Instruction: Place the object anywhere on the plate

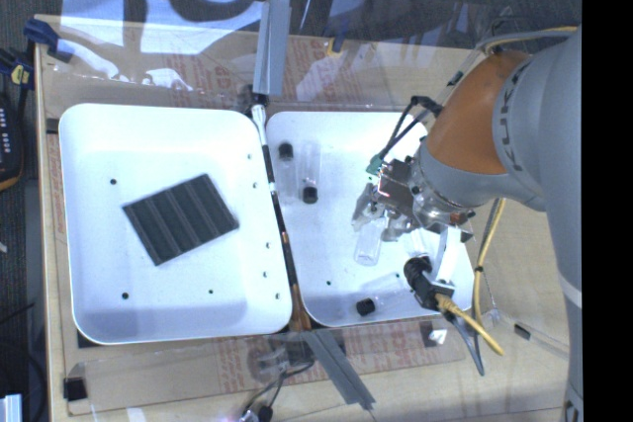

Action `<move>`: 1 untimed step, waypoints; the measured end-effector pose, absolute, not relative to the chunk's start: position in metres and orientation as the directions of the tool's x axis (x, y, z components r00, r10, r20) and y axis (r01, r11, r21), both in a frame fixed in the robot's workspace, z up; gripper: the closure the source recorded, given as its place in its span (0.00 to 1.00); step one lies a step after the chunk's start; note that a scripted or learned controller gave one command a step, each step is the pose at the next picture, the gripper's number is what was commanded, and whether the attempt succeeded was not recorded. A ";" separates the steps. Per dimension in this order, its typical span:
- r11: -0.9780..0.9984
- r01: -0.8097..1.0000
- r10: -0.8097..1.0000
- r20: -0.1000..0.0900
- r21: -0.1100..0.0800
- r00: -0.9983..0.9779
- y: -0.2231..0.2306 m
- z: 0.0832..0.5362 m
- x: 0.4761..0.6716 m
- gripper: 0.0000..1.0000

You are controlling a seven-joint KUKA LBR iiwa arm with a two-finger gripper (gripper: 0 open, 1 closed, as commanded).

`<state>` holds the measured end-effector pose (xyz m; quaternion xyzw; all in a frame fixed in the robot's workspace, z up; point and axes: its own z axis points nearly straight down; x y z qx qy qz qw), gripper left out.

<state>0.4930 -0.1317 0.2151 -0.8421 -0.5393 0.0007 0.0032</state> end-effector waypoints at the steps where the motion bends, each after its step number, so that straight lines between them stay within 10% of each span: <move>1: -0.156 0.988 0.988 0.001 -0.007 0.156 -0.021 0.190 0.515 1.00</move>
